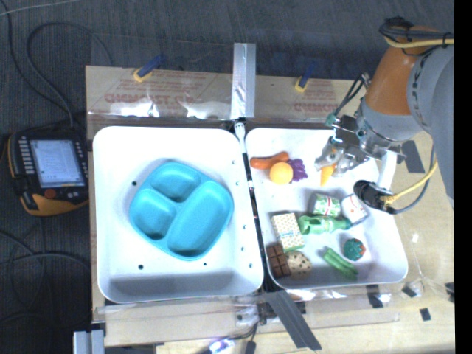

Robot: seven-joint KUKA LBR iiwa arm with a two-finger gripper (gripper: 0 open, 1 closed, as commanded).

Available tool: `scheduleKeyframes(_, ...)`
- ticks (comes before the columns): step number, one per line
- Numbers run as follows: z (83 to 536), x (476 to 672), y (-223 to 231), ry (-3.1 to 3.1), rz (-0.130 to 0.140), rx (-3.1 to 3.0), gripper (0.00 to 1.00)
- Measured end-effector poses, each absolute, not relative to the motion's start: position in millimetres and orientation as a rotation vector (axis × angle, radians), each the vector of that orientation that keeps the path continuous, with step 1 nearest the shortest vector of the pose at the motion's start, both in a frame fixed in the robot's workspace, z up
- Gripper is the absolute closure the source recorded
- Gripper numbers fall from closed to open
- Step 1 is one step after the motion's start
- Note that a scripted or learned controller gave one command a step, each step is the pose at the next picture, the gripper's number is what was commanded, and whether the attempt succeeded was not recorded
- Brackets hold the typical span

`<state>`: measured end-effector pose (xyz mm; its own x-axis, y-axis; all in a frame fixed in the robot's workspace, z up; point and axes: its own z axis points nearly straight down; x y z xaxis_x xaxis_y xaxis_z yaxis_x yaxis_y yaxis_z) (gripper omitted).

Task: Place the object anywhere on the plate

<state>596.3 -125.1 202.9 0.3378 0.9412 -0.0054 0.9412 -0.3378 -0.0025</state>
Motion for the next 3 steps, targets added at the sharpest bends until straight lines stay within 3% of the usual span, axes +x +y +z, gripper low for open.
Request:
scheduleKeyframes(1,191,615.2,-39,1.829,-0.007,2.556,1.0)
scheduleKeyframes(2,184,540.2,50,2.242,-0.006,2.206,1.0)
scheduleKeyframes(3,184,540.2,50,2.242,-0.006,2.206,0.0)
